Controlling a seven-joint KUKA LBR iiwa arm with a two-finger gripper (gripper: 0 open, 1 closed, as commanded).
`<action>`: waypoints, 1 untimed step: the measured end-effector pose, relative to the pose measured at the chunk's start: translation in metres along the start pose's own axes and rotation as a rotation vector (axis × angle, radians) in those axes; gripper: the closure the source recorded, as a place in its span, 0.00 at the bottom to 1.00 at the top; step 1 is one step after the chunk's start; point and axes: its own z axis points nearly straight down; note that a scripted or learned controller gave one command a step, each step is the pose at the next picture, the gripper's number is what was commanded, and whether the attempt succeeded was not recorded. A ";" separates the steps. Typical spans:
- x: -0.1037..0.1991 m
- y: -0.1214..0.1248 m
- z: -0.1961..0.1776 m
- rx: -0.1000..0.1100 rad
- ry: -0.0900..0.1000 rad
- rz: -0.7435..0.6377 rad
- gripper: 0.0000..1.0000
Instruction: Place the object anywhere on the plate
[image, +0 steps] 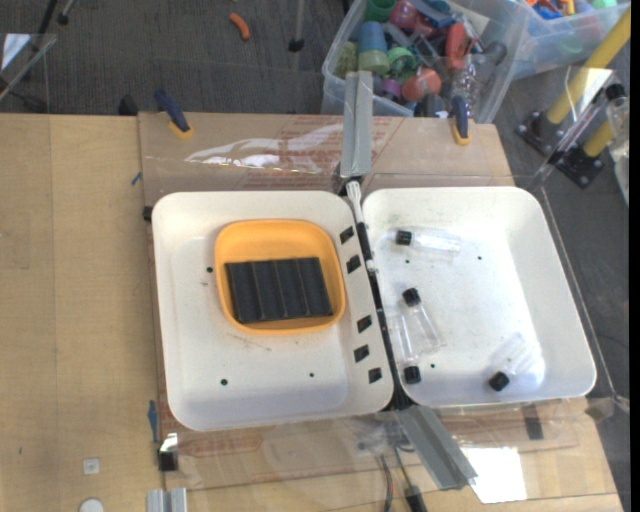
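From camera view, an orange plate (232, 243) sits in the left bin (200, 385), and a black ridged block (278, 290) lies flat on it. Right of the plate, three clear bottles (418, 322) with black caps lie in the right bin (500, 215).

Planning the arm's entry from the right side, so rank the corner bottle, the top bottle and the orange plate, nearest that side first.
1. Corner bottle, lower right of the right bin.
2. Top bottle, upper left part of the right bin.
3. Orange plate, in the left bin.
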 end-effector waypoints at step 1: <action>-0.003 0.000 0.000 -0.001 -0.001 -0.280 1.00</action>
